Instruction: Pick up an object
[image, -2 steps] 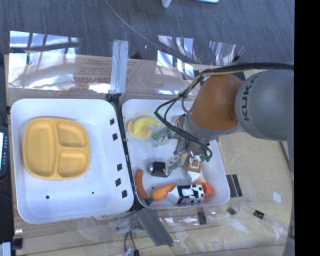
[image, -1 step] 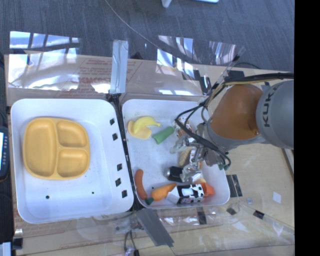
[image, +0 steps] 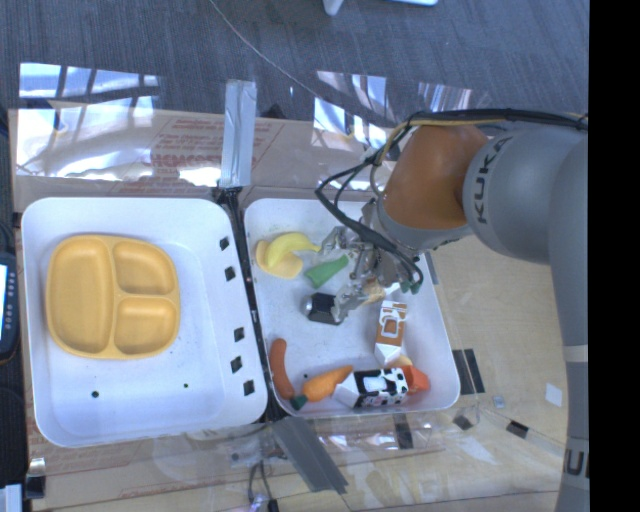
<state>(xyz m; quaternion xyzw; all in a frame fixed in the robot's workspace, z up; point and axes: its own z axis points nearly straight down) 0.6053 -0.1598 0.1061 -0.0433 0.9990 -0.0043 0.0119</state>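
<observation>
My gripper (image: 347, 283) hangs low over the upper middle of the right bin (image: 432, 300), under the orange wrist band. A green piece (image: 324, 270) lies just to its left and a small black object (image: 320, 308) sits just below it. Whether the gripper touches either one, I cannot tell. A yellow banana-shaped toy (image: 280, 253) lies further left. An orange and white carton (image: 392, 330) stands to the gripper's lower right.
Along the right bin's front edge lie a red sausage (image: 279, 368), a carrot (image: 326, 384) and a black-and-white carton (image: 381, 388). The left bin (image: 60, 410) bears a yellow divided plate (image: 112, 296). Cables loop above the wrist.
</observation>
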